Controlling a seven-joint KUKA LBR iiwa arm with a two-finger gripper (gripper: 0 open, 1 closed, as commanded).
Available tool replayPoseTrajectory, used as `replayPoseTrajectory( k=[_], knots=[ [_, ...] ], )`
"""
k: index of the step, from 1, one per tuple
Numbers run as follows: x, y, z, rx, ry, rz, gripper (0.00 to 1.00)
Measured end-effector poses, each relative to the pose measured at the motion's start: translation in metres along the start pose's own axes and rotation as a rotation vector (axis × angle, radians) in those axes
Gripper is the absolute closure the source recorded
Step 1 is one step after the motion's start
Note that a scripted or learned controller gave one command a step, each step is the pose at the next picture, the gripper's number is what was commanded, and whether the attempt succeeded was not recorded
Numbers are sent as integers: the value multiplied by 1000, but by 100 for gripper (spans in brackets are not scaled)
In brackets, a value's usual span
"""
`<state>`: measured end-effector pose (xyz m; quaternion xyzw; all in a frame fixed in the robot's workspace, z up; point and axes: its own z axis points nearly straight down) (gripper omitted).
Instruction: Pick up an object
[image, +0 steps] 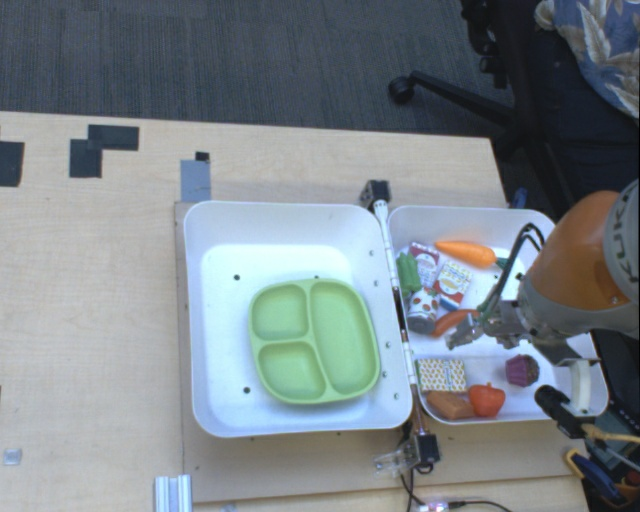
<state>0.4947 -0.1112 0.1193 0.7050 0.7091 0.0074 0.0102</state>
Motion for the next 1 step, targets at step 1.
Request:
replayPoseTrajectory(
  k=[1],
  knots=[
    [26,-6,32,15,0,5,0]
  ],
)
